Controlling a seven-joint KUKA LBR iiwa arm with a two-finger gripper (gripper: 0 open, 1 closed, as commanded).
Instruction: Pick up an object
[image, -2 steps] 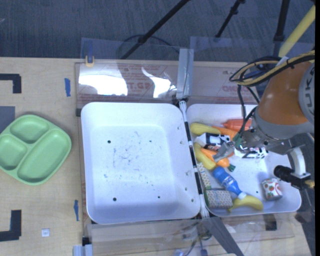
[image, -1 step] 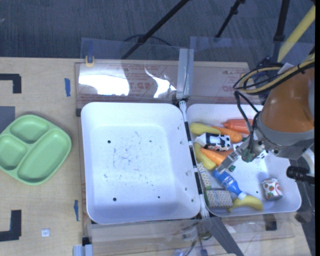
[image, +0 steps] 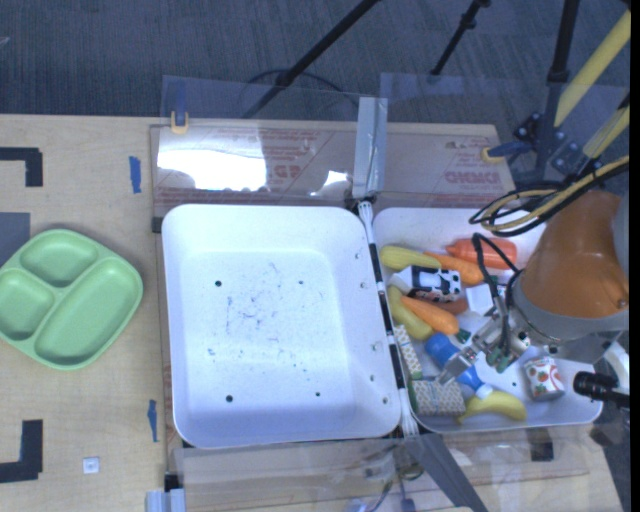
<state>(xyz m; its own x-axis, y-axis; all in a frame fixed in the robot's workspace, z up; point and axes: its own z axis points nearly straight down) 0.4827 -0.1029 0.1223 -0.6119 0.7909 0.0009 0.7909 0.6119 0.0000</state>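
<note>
two white plastic bins on the wooden surface (image: 80, 150). left bin (image: 270, 225) bare inside. right bin (image: 540, 418) full of small toys: two orange carrots (image: 432, 315), two yellow bananas (image: 410, 258), one blue thing (image: 441, 349), one dotted cube (image: 541, 377). claw (image: 470, 360) low among the toys; open or shut, cannot tell. one green plate (image: 66, 296), smooth, three parts.

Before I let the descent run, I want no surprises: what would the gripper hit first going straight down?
Probably the blue object beneath the gripper in the right bin; depth is unclear from this view.
</note>
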